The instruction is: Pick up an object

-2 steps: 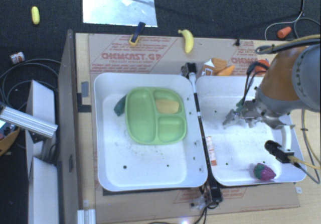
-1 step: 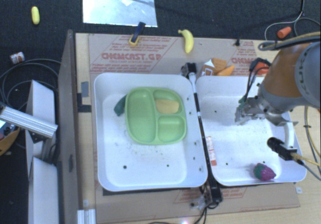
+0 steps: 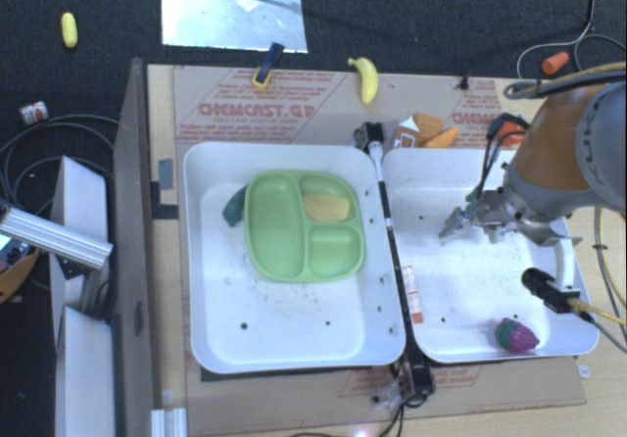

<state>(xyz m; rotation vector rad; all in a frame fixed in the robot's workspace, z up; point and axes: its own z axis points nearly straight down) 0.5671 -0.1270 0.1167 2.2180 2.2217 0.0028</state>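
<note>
jaws of the gripper look spread apart with nothing between them, hanging over bare floor in the upper middle of the right bin. the nearest thing to take is the pink and green strawberry toy, lying in that bin's lower right corner, well apart from the fingertips, toward the camera and back toward the arm's side. it is roundish, with no clear long axis. the green divided plate sits in the left bin.

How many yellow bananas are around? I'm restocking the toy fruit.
2. One banana lies on the cardboard behind the bins; another banana lies on the dark floor, far left. Others may be hidden.
</note>
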